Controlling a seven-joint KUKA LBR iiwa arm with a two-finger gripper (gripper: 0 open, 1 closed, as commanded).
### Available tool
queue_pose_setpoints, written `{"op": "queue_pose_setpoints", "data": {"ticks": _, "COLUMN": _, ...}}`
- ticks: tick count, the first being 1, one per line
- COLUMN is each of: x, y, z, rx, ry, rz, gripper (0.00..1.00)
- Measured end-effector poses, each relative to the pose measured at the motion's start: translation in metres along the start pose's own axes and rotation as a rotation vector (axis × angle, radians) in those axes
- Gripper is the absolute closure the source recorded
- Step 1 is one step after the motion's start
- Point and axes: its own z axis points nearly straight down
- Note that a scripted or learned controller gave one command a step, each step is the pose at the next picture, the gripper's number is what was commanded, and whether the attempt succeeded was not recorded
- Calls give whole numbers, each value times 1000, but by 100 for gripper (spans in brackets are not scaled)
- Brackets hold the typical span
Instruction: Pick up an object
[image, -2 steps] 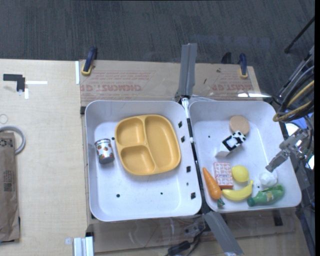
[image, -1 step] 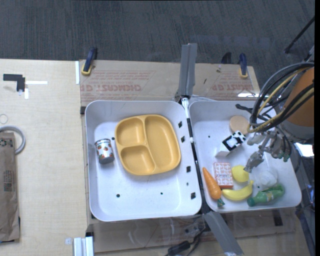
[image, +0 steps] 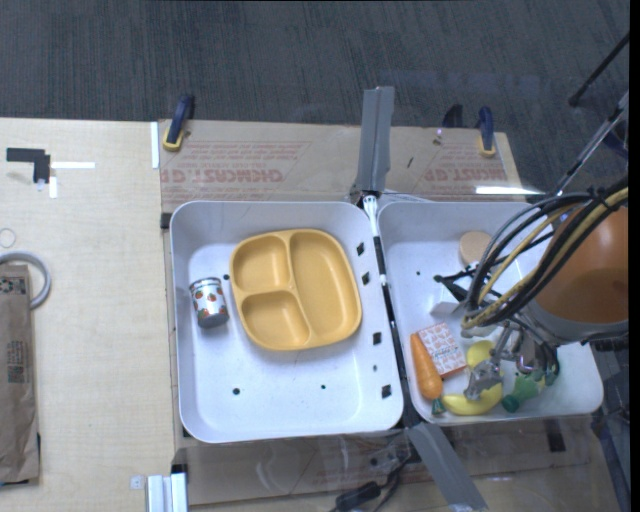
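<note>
A: What's lying nearest the camera in the right bin (image: 590, 398)?

B: A banana (image: 470, 403) is lying along the front wall, a carrot (image: 425, 366) is lying at an angle just left of it, and something green (image: 514, 400) is sitting at the banana's right end. A small carton with red print (image: 440, 349) is resting beside the carrot; its lettering is too small to read.

A: And the gripper (image: 487, 374)?

B: It's hanging right over the banana, close to or touching it. Whether it's open or closed on anything, I can't tell; cables and the orange band are covering much of that bin.

A: What's in the left bin (image: 190, 410)?

B: A yellow three-part plate (image: 295, 288) is lying flat, with a small printed can (image: 209, 301) standing just left of it; I can't read the label.

A: Farther back?

B: A tan round thing (image: 475, 245) is sitting near the right bin's far wall. Behind both bins, cardboard (image: 260, 170) is showing red writing, upside down, not clearly legible.
</note>
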Motion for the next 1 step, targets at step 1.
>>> {"op": "queue_pose_setpoints", "data": {"ticks": 1, "x": -60, "y": -23, "z": 5, "rx": 0, "ry": 12, "rz": -77, "gripper": 0}}
